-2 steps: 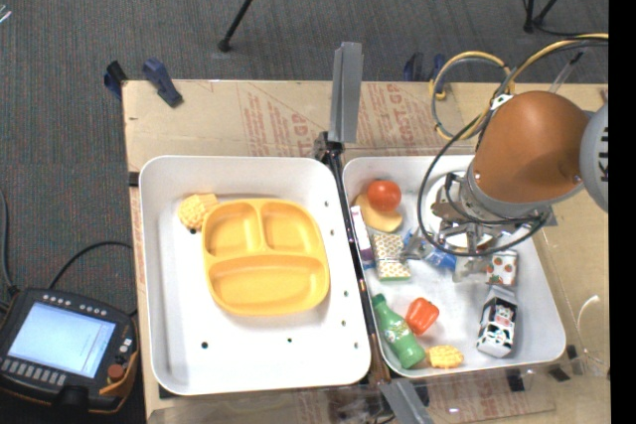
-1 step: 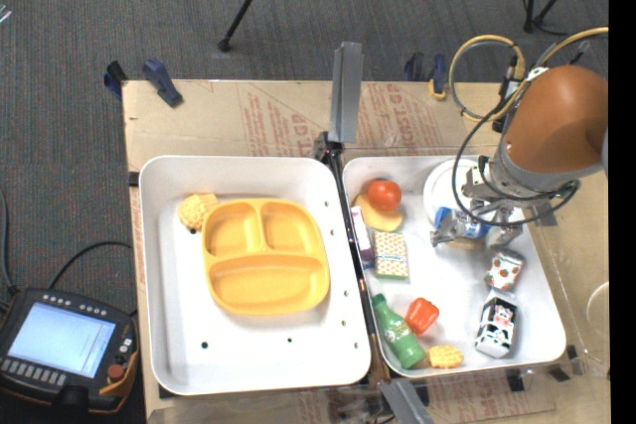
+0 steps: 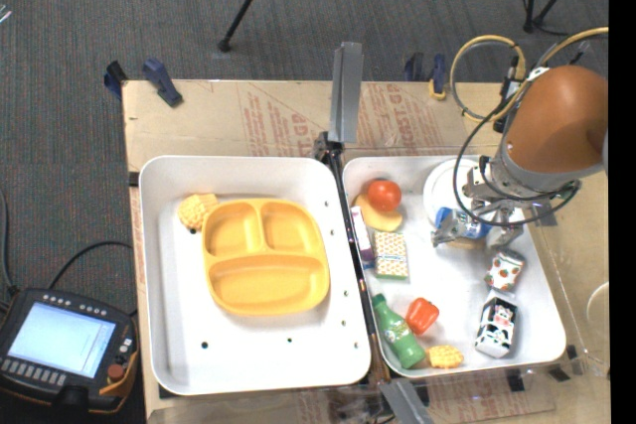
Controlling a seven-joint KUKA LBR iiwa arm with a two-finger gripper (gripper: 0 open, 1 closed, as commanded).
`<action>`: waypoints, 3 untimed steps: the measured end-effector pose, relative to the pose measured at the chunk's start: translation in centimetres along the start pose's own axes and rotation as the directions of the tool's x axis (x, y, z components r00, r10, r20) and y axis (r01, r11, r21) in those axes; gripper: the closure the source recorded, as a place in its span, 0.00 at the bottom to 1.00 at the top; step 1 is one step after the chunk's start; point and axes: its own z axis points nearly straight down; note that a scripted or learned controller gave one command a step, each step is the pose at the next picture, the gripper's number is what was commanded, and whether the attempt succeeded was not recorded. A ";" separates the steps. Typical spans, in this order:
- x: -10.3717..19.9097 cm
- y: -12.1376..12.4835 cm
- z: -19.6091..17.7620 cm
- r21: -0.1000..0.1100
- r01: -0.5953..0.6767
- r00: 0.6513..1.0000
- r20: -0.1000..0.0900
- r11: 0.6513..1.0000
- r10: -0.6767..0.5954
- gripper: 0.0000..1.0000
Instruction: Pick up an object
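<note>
Fingers (image 3: 475, 225) closed around blue-white object (image 3: 465, 224), near right bin's (image 3: 553, 313) far rim

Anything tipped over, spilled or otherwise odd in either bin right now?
Nothing spilled or damaged. The green plastic bottle lies on its side against the right bin's left wall, and the cow-print milk carton lies flat; both look like ordinary jumble.

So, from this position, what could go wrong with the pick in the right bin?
1. The gripper sits over a small blue and white object, and the white plate lies right beside it; the fingers may catch the plate's edge.
2. The strawberry carton and the cow carton lie close below; a sweep of the arm could knock them.
3. The blue object looks small, so it may slip out.
</note>
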 end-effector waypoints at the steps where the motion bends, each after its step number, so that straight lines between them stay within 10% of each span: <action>1: 0.5 -0.9 0.1 -0.003 0.384 0.923 0.002 0.923 -0.384 0.00; 2: 0.5 3.1 0.1 -0.003 0.421 0.907 0.001 0.907 -0.421 0.00; 3: -11.2 0.9 0.1 -0.004 0.705 0.709 0.002 0.709 -0.705 0.00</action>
